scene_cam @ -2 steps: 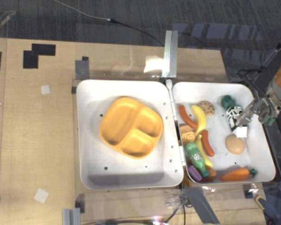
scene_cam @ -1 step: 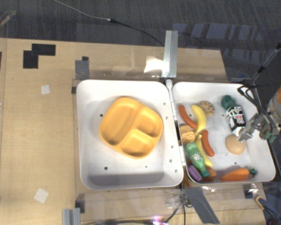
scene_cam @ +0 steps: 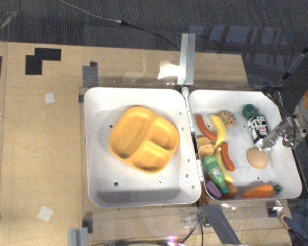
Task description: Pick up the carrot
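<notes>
The claw (scene_cam: 271,140) hangs over the right bin (scene_cam: 292,160) just above a tan round roll (scene_cam: 257,158), too small and blurred to tell how far it gapes, while the carrot (scene_cam: 258,191) lies apart near the bin's front edge.

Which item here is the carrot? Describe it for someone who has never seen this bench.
Start at the right bin, the one crowded with toy food. Go to its near right corner: the carrot lies there along the front wall. It is the orange tapered piece with a green end, while the sausages nearby are redder and have none.
</notes>
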`<state>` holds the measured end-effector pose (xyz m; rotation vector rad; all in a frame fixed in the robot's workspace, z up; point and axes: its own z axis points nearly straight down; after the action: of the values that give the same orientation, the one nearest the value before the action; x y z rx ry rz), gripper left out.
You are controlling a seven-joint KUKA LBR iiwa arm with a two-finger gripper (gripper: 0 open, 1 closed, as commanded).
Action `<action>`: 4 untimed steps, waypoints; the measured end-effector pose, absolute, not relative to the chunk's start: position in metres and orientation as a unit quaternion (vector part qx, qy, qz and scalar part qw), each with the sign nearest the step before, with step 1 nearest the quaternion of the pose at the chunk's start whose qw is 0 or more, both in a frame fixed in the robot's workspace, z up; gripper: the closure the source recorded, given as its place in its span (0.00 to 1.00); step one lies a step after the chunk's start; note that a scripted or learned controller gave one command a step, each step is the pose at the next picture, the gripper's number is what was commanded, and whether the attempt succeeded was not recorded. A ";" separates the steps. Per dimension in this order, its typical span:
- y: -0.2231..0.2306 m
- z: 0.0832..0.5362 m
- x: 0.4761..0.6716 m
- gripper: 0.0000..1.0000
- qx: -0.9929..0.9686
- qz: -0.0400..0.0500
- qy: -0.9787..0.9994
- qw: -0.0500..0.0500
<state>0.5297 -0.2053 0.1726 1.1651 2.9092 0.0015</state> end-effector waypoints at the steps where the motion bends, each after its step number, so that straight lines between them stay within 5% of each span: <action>1: -0.206 0.154 0.488 1.00 0.407 0.000 0.913 0.003; 2: -0.202 0.156 0.489 1.00 0.406 0.000 0.914 0.003; 3: -0.205 0.171 0.520 1.00 0.404 0.001 0.915 0.005; 4: -0.205 0.159 0.517 1.00 0.404 0.000 0.915 0.003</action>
<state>0.5173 -0.2053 0.1594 1.2676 2.8674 0.0007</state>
